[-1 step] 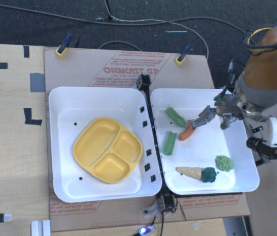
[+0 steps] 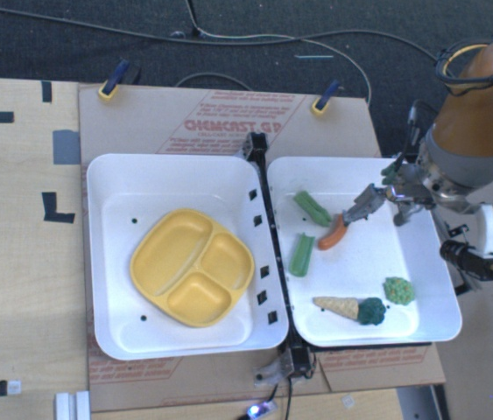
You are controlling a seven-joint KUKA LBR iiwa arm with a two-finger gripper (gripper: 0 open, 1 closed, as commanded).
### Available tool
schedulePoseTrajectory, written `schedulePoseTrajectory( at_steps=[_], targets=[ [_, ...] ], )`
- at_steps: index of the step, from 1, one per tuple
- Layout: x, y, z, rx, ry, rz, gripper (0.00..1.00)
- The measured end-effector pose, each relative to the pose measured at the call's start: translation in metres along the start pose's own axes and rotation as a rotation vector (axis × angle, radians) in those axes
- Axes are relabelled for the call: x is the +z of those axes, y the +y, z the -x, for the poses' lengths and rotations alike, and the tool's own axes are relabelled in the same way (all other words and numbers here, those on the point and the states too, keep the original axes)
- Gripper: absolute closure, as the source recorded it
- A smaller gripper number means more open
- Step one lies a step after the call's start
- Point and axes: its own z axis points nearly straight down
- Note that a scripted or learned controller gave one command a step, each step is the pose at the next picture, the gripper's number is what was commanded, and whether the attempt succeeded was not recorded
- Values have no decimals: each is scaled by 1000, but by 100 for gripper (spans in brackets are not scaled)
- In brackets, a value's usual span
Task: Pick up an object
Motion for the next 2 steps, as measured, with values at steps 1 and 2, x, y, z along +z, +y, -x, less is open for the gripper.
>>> schedulePoseTrajectory(
  at_steps=[1, 2],
  targets=[
    [45, 4, 2, 1, -1, -3, 0],
    [100, 13, -4, 0, -1, -2, 0]
  ],
)
